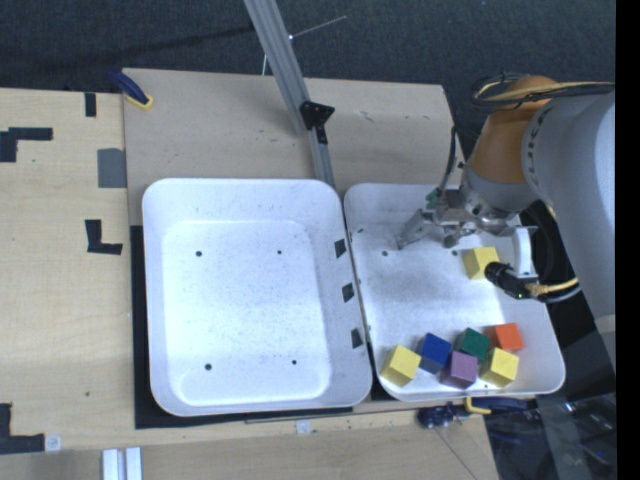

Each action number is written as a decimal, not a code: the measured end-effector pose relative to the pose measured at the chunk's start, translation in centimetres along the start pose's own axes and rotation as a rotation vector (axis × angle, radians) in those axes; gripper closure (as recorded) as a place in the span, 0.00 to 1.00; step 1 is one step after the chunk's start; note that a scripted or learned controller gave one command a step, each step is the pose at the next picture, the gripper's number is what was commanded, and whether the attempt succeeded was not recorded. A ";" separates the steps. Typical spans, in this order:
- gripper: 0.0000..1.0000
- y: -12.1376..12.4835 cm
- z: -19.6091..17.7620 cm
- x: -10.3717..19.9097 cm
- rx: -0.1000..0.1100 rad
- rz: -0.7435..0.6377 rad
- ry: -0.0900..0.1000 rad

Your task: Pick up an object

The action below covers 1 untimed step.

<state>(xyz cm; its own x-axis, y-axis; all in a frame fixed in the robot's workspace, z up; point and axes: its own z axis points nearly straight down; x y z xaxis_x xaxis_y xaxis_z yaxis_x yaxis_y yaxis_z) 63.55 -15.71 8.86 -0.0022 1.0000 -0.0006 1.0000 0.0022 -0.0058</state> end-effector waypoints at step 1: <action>1.00 0.1 -1.3 0.0 -0.003 -0.001 0.000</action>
<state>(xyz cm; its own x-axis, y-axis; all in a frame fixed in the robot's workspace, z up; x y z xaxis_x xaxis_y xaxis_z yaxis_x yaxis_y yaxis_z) 63.67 -15.66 10.14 -0.0036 1.0000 -0.0005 1.0000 0.0036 -0.0023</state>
